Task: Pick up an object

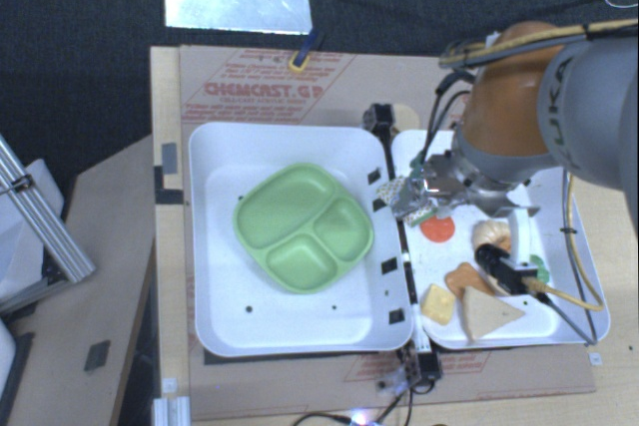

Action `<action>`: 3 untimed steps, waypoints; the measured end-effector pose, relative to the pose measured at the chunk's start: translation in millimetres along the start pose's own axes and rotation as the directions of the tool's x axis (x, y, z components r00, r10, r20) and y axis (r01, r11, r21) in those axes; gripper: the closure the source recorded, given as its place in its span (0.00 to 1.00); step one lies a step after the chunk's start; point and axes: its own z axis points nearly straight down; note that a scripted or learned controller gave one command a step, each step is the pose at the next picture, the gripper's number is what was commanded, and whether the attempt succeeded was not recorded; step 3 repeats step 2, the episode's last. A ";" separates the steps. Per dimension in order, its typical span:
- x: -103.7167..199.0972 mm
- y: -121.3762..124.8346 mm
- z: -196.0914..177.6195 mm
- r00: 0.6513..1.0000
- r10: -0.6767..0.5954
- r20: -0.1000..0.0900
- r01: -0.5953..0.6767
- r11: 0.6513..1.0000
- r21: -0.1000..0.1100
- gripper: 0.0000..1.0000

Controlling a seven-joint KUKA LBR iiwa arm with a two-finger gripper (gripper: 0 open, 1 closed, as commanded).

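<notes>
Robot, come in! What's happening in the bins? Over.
Gripper over right bin's left edge. Red round piece lying just beside it. Green plate in left bin, not blocking.

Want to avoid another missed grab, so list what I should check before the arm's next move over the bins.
1. Gripper position: ok. The gripper sits at the left edge of the right white bin, by the divider.
2. Something already held: cannot tell; the tip is blurred.
3. Nearest target free: ok. The red round disc lies just below the gripper, apart from the other pieces.
4. Other targets separated: not ok. The yellow block, orange piece and pale triangular wedge crowd together.
5. Neighbouring bin out of the way: ok. The green three-compartment plastic plate lies in the left white bin.
</notes>
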 end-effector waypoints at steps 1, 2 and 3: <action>43.0 -37.5 -21.9 1.000 -0.004 -0.002 0.004 1.000 0.001 1.00; 36.1 -38.9 -14.3 1.000 0.003 0.000 -0.003 1.000 -0.001 1.00; 36.1 -38.9 -14.3 1.000 0.003 0.000 -0.003 1.000 -0.001 1.00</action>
